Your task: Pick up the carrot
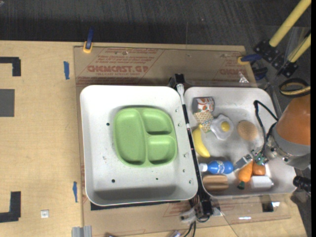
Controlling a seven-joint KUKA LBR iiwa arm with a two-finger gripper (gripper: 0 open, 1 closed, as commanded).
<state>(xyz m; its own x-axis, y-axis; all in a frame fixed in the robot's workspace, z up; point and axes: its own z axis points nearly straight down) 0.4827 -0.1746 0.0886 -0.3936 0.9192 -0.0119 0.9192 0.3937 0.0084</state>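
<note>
The carrot (245,172) is orange with a green tip and lies slanted in the front right part of the right bin (232,94). My gripper (253,160) hangs low over that corner, right above and touching the carrot's upper end. The wrist and its orange band (296,122) cover the bin's right side. Whether the carrot is gripped is hidden from this angle.
Around the carrot are a white block (262,182), a blue and white bottle (217,168), a brown bun (216,181), a banana (200,142), a fried egg (223,127), a brown roll (247,130) and a can (203,104). The left bin (98,172) holds a green divided plate (145,135).
</note>
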